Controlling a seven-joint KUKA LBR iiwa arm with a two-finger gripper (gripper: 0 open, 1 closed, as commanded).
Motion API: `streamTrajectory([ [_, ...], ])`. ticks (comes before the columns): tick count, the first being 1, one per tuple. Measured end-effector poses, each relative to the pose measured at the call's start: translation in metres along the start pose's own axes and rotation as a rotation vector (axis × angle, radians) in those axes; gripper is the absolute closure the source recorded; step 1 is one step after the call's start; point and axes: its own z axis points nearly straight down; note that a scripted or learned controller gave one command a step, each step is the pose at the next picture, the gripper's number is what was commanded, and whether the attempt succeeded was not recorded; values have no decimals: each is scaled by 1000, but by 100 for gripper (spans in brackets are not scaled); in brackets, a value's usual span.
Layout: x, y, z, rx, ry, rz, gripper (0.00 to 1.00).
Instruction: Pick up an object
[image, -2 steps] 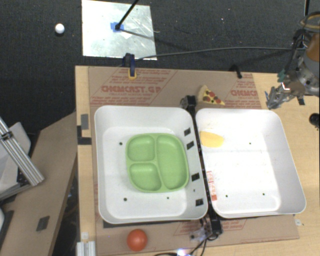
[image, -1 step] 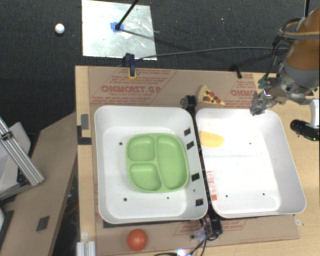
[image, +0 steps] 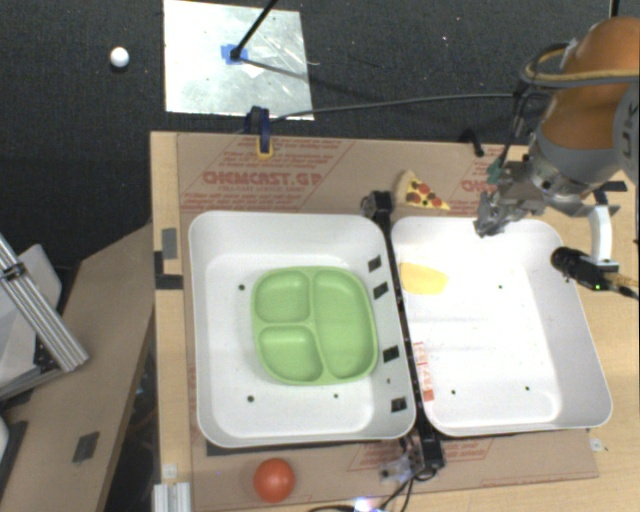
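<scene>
A flat yellow object (image: 423, 279) lies in the right bin (image: 520, 400), near its upper left corner. A toy pizza slice (image: 421, 192) rests on the bench just beyond that bin's far rim. A green divided plate (image: 313, 324) sits in the middle of the left bin (image: 225, 390). A red ball (image: 273, 479) lies on the bench in front of the left bin. My gripper (image: 489, 225) hangs over the far edge of the right bin, to the right of the pizza slice and above the yellow object; nothing shows between its fingers.
A black divider with clips (image: 393, 320) runs between the two bins. A metal sheet (image: 237, 58) with a blue clamp (image: 259, 124) lies beyond the bench. A small white ball (image: 120, 57) sits far left. A metal rail (image: 35, 310) slants at the left edge.
</scene>
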Motion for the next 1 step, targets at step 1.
streamTrajectory([
  [1,61,-14,8,1,1,-2,100],
])
